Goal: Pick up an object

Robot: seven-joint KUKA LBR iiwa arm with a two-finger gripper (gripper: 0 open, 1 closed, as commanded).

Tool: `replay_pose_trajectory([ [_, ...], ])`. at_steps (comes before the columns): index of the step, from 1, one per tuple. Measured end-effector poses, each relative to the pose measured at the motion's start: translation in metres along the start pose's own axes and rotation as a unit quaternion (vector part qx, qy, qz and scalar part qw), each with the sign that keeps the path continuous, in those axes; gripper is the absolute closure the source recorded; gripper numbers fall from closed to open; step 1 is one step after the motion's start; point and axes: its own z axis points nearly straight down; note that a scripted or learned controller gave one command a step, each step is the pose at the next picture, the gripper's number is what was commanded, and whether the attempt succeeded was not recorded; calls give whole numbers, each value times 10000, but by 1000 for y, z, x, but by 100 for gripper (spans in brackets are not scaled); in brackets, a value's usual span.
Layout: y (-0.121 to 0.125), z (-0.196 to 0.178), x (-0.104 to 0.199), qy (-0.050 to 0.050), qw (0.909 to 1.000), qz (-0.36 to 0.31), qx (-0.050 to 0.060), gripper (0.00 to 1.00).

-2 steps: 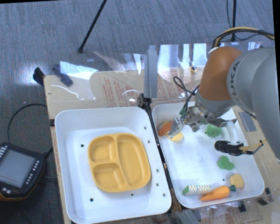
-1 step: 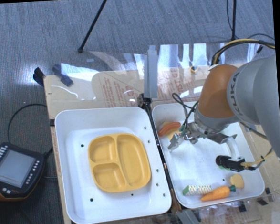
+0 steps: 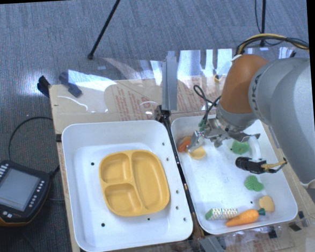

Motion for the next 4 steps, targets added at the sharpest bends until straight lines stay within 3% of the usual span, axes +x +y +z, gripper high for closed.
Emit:
replay_pose_trajectory([
  [1, -40, -13, 10, 4, 9927, -1203, 5, 0],
  [2, 0, -18, -4, -3, 9932, -1164, -6, 0],
  [3, 0, 1, -1, 5, 9949, -1013, 5, 0],
  [4, -28, 0, 8, 5, 9970, -768, 6, 0],
])
